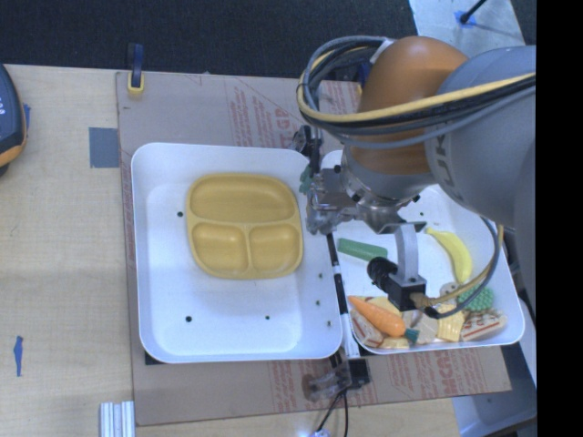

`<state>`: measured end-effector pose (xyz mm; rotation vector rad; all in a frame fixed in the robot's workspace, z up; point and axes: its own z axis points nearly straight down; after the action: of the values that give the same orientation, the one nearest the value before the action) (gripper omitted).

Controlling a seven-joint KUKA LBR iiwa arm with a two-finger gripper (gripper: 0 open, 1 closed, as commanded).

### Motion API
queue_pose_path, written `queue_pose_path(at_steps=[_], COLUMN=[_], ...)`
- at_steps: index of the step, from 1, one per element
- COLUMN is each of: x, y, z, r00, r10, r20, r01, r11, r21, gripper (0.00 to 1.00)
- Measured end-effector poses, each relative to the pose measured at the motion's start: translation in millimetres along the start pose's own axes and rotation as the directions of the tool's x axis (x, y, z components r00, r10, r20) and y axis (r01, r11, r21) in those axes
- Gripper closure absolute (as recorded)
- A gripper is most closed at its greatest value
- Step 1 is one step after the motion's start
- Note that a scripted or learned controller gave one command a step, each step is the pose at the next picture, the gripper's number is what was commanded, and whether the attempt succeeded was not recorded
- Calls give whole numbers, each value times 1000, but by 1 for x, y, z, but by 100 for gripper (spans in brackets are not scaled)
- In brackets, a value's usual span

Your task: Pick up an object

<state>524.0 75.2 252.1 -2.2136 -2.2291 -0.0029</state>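
The grey arm with its orange band (410, 80) hangs over the right bin (510, 321), hiding most of it. The gripper (360, 217) is lowered into that bin near its left wall. Just below it lies a green stick-shaped piece (363, 248). A yellow banana (455, 253) rests toward the right. Along the bin's front edge sit an orange carrot (378, 315), a green textured piece (478, 299) and several pale food toys (460, 326). Nothing is seen held.
The left bin (164, 326) holds a yellow sectioned plate (244, 224). A yellow clamp (136, 82) sits on the cardboard at the back left. A dark device (9, 116) lies at the bench's left edge.
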Motion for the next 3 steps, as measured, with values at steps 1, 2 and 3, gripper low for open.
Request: queue_pose_path(at_steps=[1, 2, 3], x=[41, 63, 65], y=[95, 105, 77], z=[18, 73, 82], r00=[1000, 1000, 1000], r10=[-2, -2, 4], r20=[2, 3, 4], r01=[2, 2, -4], r11=[1000, 1000, 1000], r21=[-1, 10, 9], gripper=[100, 100, 100])
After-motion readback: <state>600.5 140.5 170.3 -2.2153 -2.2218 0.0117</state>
